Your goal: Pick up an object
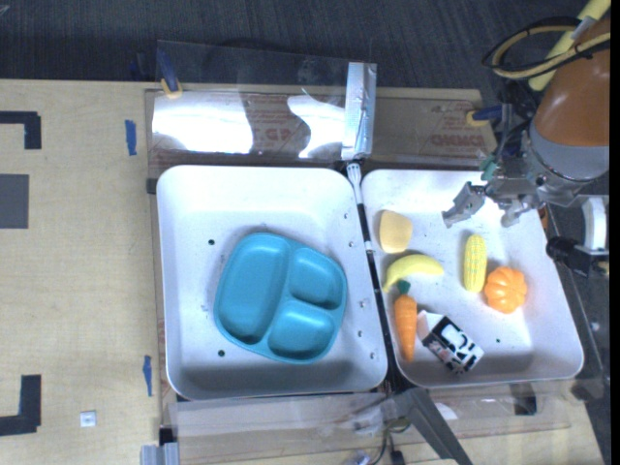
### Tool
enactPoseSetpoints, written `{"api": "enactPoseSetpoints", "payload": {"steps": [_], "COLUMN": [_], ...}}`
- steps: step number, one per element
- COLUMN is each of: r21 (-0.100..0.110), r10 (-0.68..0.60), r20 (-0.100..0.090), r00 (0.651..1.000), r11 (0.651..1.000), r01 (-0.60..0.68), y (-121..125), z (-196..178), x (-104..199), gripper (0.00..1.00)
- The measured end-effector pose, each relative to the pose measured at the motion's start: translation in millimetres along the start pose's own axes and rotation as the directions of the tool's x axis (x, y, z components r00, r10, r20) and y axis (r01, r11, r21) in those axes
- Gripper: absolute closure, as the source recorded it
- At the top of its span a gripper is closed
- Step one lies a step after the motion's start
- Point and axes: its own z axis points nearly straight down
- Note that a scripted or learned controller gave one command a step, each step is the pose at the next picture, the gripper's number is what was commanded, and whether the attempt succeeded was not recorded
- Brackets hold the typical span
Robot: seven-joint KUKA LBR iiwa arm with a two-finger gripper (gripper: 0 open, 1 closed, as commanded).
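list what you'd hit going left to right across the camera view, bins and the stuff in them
left bin → blue divided plate → right bin → carrot → corn cob → small pumpkin

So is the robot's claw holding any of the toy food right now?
No. The gripper is open above the right bin, with nothing between its fingers. The corn lies just below it, untouched.

Two white bins are being carried by the tabletop [68,260]: the left bin [184,201] is lying touching the right bin [552,356].
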Motion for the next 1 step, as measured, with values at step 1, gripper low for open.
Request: {"api": "enactPoseSetpoints", "payload": {"steps": [1], "r21": [0.007], "r10": [-0.107], "r20": [0.0], "r00": [0.994], "r11": [0.994], "r01": [0.107], "y": [-14.7], "z": [120.3], "x": [-37.8], "gripper": [0.0]}}
